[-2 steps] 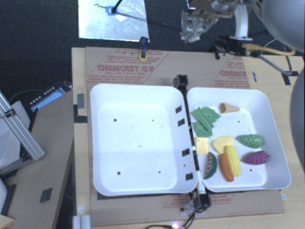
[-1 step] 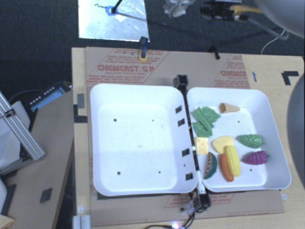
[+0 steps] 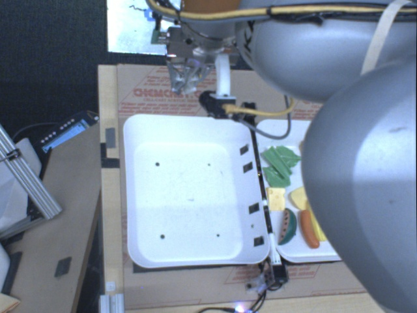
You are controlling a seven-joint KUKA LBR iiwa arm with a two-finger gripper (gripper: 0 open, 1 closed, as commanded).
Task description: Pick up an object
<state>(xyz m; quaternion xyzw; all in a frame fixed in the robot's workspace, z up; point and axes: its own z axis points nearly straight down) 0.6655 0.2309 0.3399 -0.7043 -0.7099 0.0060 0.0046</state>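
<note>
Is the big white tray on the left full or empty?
Empty: the left bin has a bare white floor with four small dark dots. The toy food pieces all lie in the right bin.

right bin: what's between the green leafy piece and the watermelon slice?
A flat yellow square piece, in the camera view, between the green leafy toy and the red-and-green watermelon slice.

Printed cardboard (image 3: pixel 150 90) lies on the bench (image 3: pixel 71 233); aluminium rail (image 3: pixel 32 178) and blue strip (image 3: pixel 65 130) at left
</note>
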